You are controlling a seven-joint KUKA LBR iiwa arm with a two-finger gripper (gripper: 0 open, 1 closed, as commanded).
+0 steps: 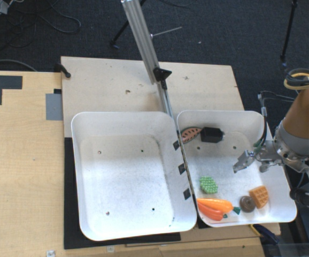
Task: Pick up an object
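Camera view: metallic fingers apart above the right bin, near knobbly green block and glossy carrot.

A robotics lab: dark carpet, loose cables, aluminium mast.

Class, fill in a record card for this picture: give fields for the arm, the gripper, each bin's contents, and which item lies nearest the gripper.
arm: enters from the right, over the right bin
gripper: above the right bin's floor, holding nothing visible
right bin contents: green block, orange carrot toy, waffle-like piece, small brown round piece, black block, brown striped item
left bin: bare white floor
nearest item to gripper: green block
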